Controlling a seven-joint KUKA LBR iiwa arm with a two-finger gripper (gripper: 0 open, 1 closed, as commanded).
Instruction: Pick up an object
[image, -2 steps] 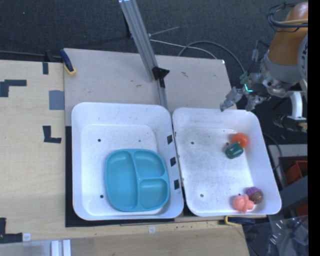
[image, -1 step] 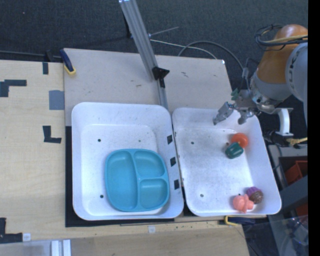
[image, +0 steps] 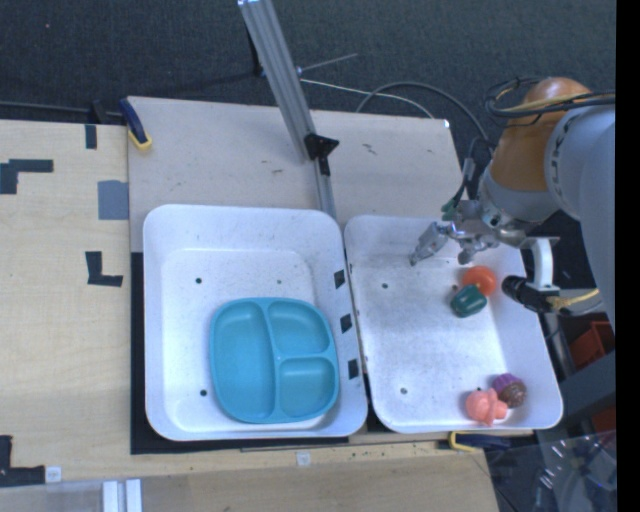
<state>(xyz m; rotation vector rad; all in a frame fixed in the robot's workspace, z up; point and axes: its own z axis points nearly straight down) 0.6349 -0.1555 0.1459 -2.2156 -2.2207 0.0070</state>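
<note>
My gripper (image: 441, 254) hangs over the far part of the right bin (image: 430, 340), its fingers spread apart with nothing between them. Just to its right and nearer lie an orange object (image: 481, 279) and a dark green object (image: 466, 300), touching each other. A pink toy (image: 484, 405) and a small purple-brown object (image: 509, 389) sit together in the near right corner of that bin.
The left bin (image: 180, 240) holds a blue divided plate (image: 272, 358). A slanted metal post (image: 290, 85) rises behind the bins, ending near the divider between them. The middle of the right bin floor is bare.
</note>
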